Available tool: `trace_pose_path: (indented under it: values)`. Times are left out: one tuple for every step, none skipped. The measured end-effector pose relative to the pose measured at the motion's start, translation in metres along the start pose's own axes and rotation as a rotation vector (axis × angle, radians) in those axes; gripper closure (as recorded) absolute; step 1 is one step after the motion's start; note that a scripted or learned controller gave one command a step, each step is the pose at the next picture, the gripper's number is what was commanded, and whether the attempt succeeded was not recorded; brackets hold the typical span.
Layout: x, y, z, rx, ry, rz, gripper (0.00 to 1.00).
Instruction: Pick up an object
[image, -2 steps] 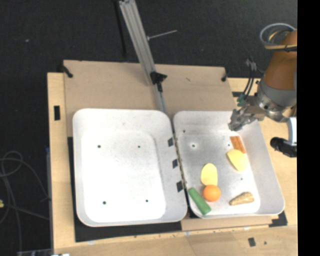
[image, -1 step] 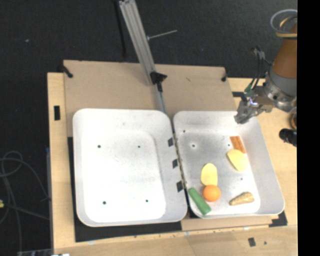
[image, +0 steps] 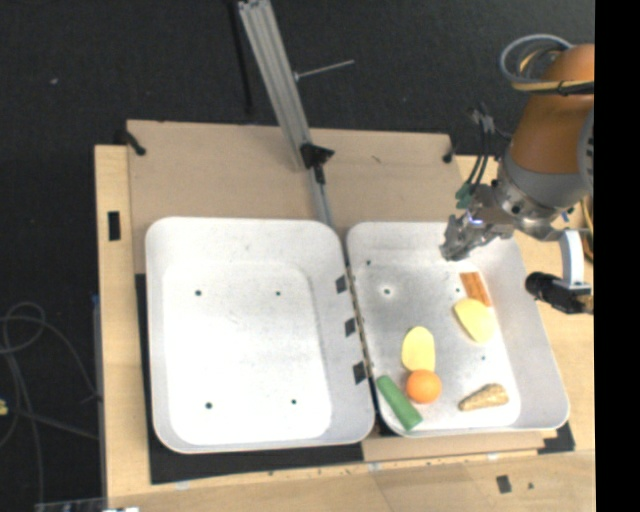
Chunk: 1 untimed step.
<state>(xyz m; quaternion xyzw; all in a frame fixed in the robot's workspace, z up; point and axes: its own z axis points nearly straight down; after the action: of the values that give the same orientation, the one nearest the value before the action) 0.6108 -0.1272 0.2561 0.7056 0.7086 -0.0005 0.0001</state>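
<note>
Where the arm's wrist crowds over its own fingertips, several details stay unclear — so each line says what can be read.

Bench (image: 230, 170): one tan board under both bins; its near edge is partly cut by the dark mat beneath the bins.

Bins: two, side by side and touching along their inner rims. Left bin (image: 160, 330) shows a bare white floor with a few small dark dots. Right bin (image: 540, 385) carries all the loose items.

Arm (image: 550, 130): one, grey with an orange upper part, entering from the right; its upper links are cut off at the frame edge.

Gripper (image: 460, 248): one, hanging over the far right part of the right bin, above and just beside the orange block. The fingers are dark and blurred against the wrist — I cannot tell how far apart they stand, and nothing can be made out between them.

Items in the right bin, five counted, largest first:
Green stick (image: 398, 401): lying against the near left corner, next to the orange ball.
Pale yellow piece (image: 475, 320): right of centre, touching the orange block's near end.
Yellow oval (image: 418, 350): just above the ball.
Tan wedge (image: 483, 398): near the front rim, apart from the rest.
Orange ball (image: 424, 386): between stick and oval.
Orange block (image: 474, 287): partly overlapped by the pale yellow piece.
</note>
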Motion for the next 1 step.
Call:
trace_pose_path:
  values:
    - [0.0536,-0.0032,-0.0053,-0.002,0.002,-0.002,1.00]
